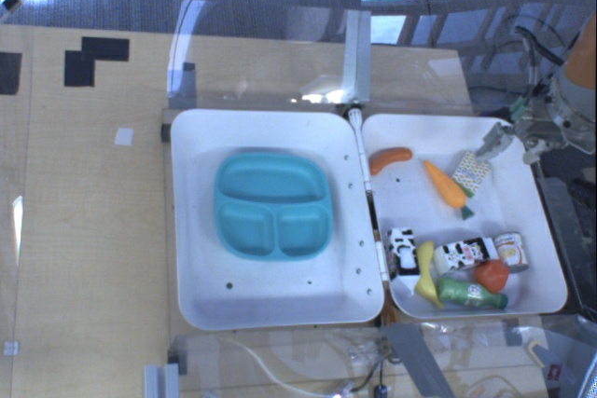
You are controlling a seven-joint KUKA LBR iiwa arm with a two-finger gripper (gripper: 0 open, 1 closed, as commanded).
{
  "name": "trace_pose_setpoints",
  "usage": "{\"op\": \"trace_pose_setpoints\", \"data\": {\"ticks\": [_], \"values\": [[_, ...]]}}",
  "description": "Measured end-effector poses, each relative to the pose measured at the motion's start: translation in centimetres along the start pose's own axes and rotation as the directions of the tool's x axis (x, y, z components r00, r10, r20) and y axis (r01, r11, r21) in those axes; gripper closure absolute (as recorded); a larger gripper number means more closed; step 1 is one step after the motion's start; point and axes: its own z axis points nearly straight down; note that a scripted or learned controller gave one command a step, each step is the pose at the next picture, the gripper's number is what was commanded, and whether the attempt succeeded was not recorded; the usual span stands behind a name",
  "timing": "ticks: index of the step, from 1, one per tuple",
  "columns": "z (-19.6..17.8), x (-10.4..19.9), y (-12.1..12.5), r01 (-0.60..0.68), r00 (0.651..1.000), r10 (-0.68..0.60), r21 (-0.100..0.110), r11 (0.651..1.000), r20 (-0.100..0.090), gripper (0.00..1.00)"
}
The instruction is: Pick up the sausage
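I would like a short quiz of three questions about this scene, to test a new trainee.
1. True or false: the sausage lies in the right bin.
2. Which thing lies nearest to the sausage? A) carrot B) tomato C) small can
3. Fill in: the blue divided plate rests in the ____ bin.

Key:
1. True; it lies near the upper left corner of that bin, apart from the other things.
2. A; the carrot lies just to its right, not touching it.
3. Left. The tool is over the right bin's upper right part, beside the small white packet.
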Motion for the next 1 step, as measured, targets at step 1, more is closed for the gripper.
{"op": "trace_pose_setpoints", "data": {"ticks": [1], "values": [[-11.95, -0.04, 1.81, -0.039, 0.999, 0.039, -0.004, 0.999, 0.002, 0.00]]}}
